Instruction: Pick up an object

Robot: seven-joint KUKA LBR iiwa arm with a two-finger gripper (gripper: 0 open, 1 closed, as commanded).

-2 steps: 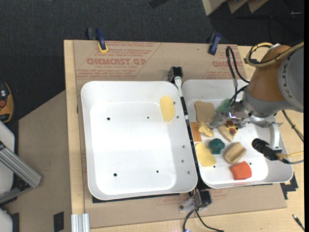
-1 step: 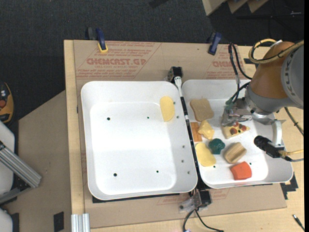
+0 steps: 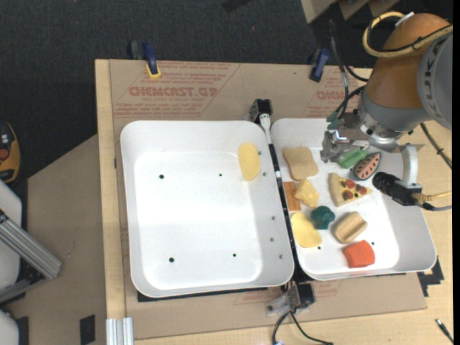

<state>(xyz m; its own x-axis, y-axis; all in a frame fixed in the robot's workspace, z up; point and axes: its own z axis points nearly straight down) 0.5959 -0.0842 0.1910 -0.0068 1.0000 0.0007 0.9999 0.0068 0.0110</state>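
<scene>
The right bin (image 3: 402,254) holds several toy foods. They include a tan bread slice (image 3: 300,162), a pizza slice (image 3: 347,189), a watermelon slice (image 3: 367,166), a green piece (image 3: 350,157), a teal lump (image 3: 322,216), a bread roll (image 3: 349,226) and a red-orange block (image 3: 359,254). Yellow pieces (image 3: 305,231) and a small orange one (image 3: 290,195) lie by the bin's left wall. My gripper (image 3: 335,149) hangs over the far part of this bin, between the bread slice and the green piece. Nothing is visibly held in it.
A yellow oval piece (image 3: 249,161) lies alone in the left bin (image 3: 144,214), near its far right corner. Blue clamps (image 3: 149,54) hold the board at the back edge. The arm's grey and orange body (image 3: 402,70) reaches over the right bin's far right side.
</scene>
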